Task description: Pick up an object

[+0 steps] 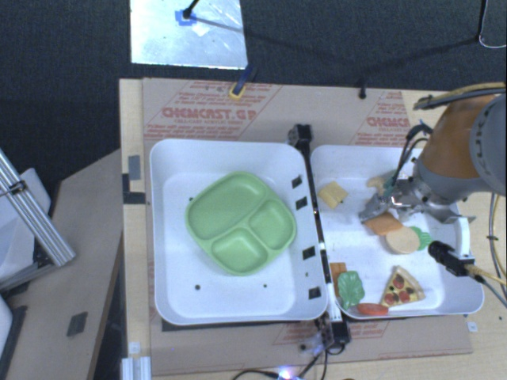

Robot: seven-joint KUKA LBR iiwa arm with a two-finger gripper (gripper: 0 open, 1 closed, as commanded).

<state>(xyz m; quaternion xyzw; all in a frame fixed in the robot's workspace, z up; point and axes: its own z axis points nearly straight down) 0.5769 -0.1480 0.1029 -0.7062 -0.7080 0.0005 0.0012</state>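
Observation:
My gripper (383, 205) hangs low over the middle of the right bin (451, 295), right above an orange slab-shaped toy (384, 225). A round tan toy (402, 240) with a green piece (422, 237) lies just right of that slab. Further toys in this bin: a pale yellow cheese block (333, 194), a pizza slice (402, 287), a green leafy piece (350, 287) and a red piece (372, 309) at the front. A small tan piece (375, 182) shows behind the gripper.
The left bin (170, 291) holds a green divided plate (241, 223). A black divider with clips (311, 212) separates the bins. The arm's grey body and orange band (463, 145) loom over the right bin's far right side, with a black cable fitting (447, 258) below.

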